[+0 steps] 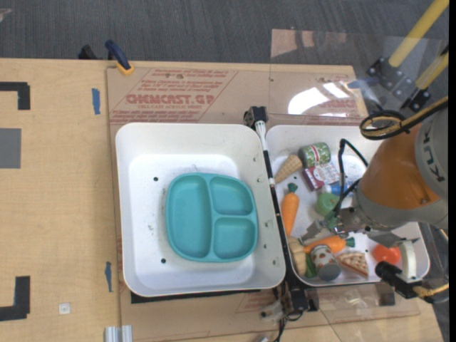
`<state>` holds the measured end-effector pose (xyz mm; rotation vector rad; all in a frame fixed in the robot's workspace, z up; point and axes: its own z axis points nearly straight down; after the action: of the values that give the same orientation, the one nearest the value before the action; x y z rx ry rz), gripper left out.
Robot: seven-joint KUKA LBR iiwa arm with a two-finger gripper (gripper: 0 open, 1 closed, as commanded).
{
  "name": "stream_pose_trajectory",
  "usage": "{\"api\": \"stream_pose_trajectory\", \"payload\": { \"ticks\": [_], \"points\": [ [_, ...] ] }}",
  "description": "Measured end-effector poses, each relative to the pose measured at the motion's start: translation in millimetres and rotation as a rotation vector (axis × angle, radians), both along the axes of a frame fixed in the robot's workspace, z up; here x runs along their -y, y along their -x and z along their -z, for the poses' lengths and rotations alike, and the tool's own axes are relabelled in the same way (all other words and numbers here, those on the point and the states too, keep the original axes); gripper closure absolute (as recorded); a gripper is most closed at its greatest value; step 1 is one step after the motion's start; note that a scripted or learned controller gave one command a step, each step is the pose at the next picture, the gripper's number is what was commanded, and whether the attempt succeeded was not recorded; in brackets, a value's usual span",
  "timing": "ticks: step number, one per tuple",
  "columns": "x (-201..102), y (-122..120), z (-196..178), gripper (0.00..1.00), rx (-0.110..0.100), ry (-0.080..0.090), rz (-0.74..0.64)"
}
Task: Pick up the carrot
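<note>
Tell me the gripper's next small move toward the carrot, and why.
Probably shift the two-finger gripper a little toward the left bin and up-frame, over the orange toy carrot with a green top. The carrot lies apart from the gripper in the right white bin, near the dividing wall.

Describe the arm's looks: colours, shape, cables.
The arm is thick and rounded, with a broad orange band above a grey wrist. Dark lettering shows on a grey segment at the right edge. A black cable loops beside it. The gripper is small, metallic grey.
</note>
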<state>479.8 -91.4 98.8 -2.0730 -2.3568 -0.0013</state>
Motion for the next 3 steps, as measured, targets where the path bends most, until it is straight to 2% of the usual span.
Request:
{"api": "stream_pose_trajectory", "payload": {
  "ticks": [1, 2, 3],
  "points": [
    [2, -1, -10, 1.00, 0.004, 0.003, 0.002],
    [2, -1, -9, 0.00, 0.003, 0.003, 0.003],
    [7, -3, 9, 0.00, 0.009, -0.002, 0.321]
  ]
}}
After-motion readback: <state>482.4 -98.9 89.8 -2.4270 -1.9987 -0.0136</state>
